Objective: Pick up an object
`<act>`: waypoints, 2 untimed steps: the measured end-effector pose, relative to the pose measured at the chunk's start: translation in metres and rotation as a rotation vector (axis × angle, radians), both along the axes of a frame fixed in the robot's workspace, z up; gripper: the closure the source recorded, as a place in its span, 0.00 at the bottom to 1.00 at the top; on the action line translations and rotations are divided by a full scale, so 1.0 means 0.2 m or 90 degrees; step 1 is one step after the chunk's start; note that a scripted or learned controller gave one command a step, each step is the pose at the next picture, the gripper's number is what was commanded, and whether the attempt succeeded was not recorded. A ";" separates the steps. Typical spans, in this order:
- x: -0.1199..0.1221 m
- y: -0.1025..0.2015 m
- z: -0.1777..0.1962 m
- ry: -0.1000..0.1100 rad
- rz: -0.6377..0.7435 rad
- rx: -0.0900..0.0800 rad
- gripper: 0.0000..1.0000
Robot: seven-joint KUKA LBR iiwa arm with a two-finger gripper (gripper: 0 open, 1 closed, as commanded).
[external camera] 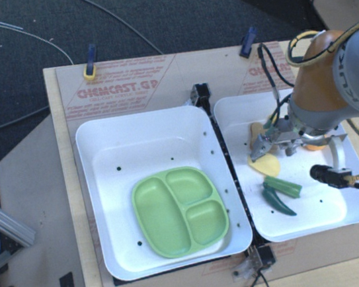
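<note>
Gripper, its state unclear, hovers over smooth yellow piece beside green pods.

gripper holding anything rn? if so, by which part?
Cannot be told. The gripper is low in the right bin, at the yellow object and near a tan piece, but no object visibly sits between its fingers.

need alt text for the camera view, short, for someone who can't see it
A grey and orange arm reaches from the right into the right bin, its tool low over a yellow item beside a green one. The left bin holds a green divided tray.
</note>
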State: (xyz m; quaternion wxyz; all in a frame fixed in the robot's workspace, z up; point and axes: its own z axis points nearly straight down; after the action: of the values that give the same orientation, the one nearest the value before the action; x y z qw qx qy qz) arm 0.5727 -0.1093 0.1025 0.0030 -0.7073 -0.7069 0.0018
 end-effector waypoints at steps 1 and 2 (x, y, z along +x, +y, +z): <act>0.00 0.00 -0.09 -0.001 0.000 0.000 0.00; 0.00 0.00 -0.04 -0.004 0.000 -0.001 1.00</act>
State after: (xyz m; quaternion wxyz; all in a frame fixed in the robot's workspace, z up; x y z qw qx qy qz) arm 0.5733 -0.1088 0.0952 0.0003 -0.7074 -0.7068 -0.0001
